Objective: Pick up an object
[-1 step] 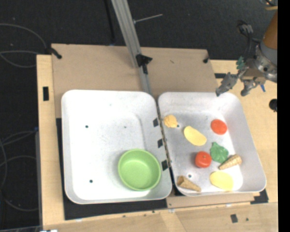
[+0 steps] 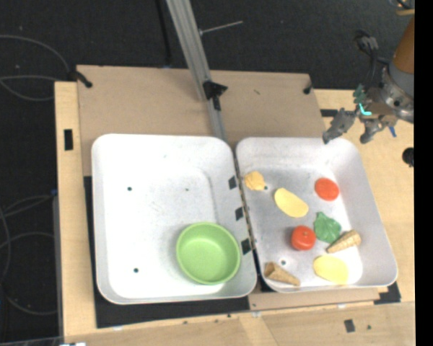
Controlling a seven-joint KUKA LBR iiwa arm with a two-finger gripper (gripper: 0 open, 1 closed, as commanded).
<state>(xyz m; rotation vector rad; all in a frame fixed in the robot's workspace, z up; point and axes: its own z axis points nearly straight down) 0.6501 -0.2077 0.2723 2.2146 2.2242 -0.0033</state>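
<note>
The right bin point(image 2: 368, 186) holds several small toy foods: a yellow oval piece point(image 2: 291, 202), an orange-red ball point(image 2: 327, 189), a red tomato point(image 2: 302, 238), a green leafy piece point(image 2: 327, 227), two tan cones point(image 2: 344, 242) point(image 2: 281, 273), a yellow lump point(image 2: 330, 268) and a small orange-yellow piece point(image 2: 255, 182). My gripper point(image 2: 352, 130) hangs above the far right corner of that bin, beyond all the pieces. Its fingers are spread open with nothing between them.
The left bin point(image 2: 144, 171) holds a green bowl point(image 2: 208, 253) near its front right corner. A slanted metal pole point(image 2: 195, 56) rises behind the bins, ending at the divider between them. Bare brown bench point(image 2: 260, 107) lies behind the bins.
</note>
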